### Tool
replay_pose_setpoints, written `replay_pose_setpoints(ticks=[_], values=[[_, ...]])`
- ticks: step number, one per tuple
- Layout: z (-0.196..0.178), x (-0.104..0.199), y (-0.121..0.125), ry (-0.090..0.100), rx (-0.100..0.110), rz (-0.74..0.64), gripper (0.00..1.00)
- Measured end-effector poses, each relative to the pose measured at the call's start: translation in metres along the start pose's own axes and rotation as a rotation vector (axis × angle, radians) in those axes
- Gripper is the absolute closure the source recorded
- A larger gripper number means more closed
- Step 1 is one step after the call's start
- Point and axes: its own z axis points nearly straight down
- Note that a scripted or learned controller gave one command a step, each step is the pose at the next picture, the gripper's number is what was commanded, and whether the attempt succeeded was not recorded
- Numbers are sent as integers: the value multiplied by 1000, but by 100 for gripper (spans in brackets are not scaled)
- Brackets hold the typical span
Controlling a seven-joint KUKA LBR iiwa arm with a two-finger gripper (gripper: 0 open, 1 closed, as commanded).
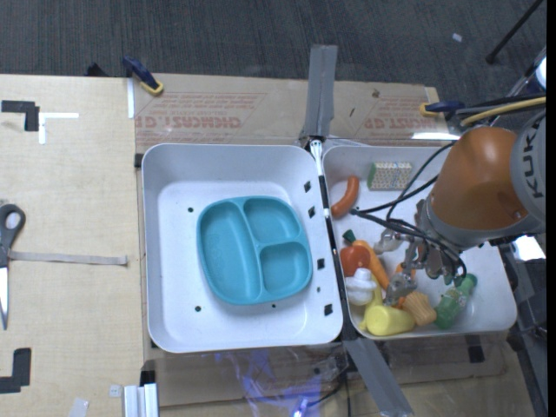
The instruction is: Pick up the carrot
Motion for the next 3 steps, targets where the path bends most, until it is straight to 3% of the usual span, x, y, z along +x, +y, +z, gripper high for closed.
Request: replay_pose_setpoints(ticks=[1,2,3], values=[[-10,-3,0,-7,1,-2,100],[-10,-3,0,-7,2,-3,0],[1,-13,8,1,-1,265,0]])
